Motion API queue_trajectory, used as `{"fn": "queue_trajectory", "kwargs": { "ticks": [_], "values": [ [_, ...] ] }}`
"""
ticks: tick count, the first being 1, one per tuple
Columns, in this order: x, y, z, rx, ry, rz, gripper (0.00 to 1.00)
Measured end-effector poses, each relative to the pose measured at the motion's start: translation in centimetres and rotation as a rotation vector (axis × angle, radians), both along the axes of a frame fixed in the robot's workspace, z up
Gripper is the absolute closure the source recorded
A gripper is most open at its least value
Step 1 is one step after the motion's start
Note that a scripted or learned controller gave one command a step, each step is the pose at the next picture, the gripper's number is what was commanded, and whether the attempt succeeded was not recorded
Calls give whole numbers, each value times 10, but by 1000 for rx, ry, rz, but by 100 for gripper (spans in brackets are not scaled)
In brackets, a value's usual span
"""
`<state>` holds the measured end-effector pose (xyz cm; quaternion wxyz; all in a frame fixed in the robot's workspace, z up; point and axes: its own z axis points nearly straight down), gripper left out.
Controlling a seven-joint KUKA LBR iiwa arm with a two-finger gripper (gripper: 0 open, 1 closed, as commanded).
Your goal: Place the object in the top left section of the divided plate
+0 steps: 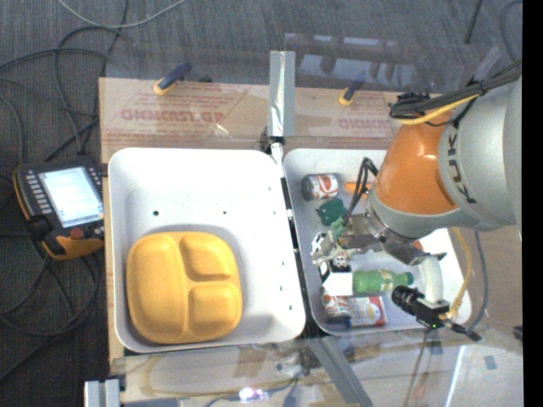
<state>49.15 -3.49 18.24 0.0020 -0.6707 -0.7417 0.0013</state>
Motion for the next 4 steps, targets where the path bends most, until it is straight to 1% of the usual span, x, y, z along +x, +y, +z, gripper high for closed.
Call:
{"fn": "queue_trajectory", "kwargs": {
  "ticks": [1, 2, 3, 4],
  "values": [
    [45, 31, 74, -3, -2, 142, 100],
    [33, 99, 61, -1, -1, 357, 100],
    [2, 109, 41, -2, 0, 388, 100],
    [-9, 125, 33, 0, 1, 279, 100]
  ]
}}
